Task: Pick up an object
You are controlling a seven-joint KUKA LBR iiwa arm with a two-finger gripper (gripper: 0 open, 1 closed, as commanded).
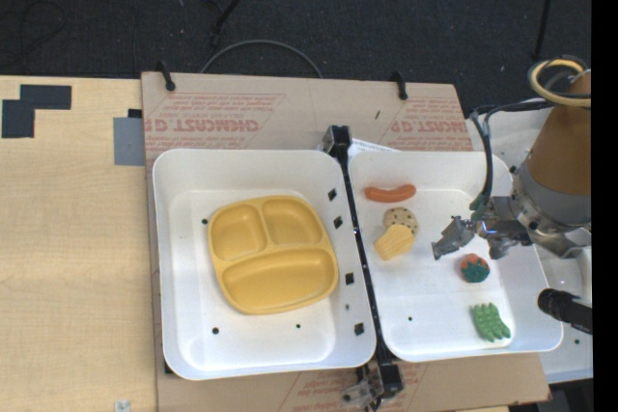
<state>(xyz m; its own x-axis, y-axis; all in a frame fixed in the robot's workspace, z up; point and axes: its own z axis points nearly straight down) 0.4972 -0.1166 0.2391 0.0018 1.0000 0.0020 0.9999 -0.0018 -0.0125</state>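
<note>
A small round toy (pixel 474 269), teal with a red-orange top, sits in the right bin (pixel 425 343), just below the gripper (pixel 473 236). The gripper's two grey fingers are spread apart above the toy with nothing between them; one finger (pixel 449 239) points left and down, the other lies to the right.

The same bin holds a toy sausage (pixel 389 193) near its far edge, a speckled cookie (pixel 400 219) just below that, a yellow cheese wedge (pixel 393 243) touching the cookie's near side, and a green knobbly toy (pixel 491 321) near the front right corner.

The left bin (pixel 183 236) holds a yellow divided plate (pixel 273 253) with three compartments, lying tilted in the middle.
</note>
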